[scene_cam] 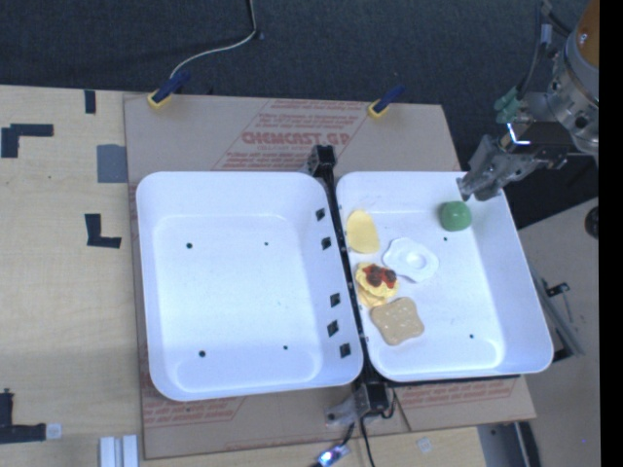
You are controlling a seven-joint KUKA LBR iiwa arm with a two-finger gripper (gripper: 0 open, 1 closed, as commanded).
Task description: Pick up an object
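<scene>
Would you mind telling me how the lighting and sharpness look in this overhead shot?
In the camera view, the light is even; the left bin shows a soft grey shade along its far wall; the toast, fried egg and green ball are reasonably sharp; the gripper looks slightly blurred; the background is dark.

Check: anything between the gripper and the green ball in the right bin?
Nothing visible. The gripper sits just above and right of the green ball, by the right bin's far corner. The other food pieces lie further left.
</scene>
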